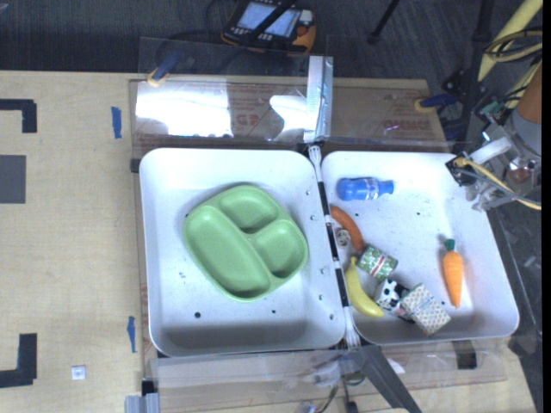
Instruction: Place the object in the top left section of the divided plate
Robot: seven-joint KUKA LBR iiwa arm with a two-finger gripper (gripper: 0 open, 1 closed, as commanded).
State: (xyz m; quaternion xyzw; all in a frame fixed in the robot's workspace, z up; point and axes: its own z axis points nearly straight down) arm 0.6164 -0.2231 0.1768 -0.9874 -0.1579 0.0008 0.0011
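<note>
Left bin (164, 317): green divided plate (245, 241) | Right bin (499, 308): blue bottle (364, 188), carrot (453, 275), banana (360, 292) | Gripper (482, 179) at right rim, jaw state indiscernible.

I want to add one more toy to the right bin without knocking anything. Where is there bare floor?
In the right bin, the free patches are the middle, between the blue bottle and the carrot, and the far right corner. The near left side is crowded: sausage, can, banana and small boxes touch.
</note>
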